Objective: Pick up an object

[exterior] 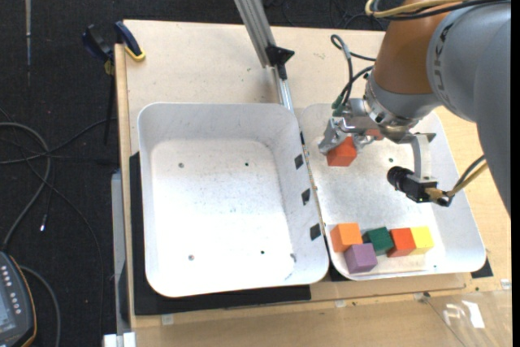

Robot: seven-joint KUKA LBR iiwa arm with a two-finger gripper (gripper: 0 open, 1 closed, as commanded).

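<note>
five blocks (379, 243) cluster at the right bin's (455, 215) front edge.

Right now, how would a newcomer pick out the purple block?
Look in the right bin, at the row of blocks by its near edge. The purple block sits just in front of that row, below the orange block and green block, the only purple one.

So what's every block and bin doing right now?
Pincer: shut on red-orange block.
Red-orange block: held above the right bin.
Orange block, green block, red block, yellow block, purple block: clustered in the right bin.
Right bin: holds five blocks.
Left bin: flat, upright.
</note>
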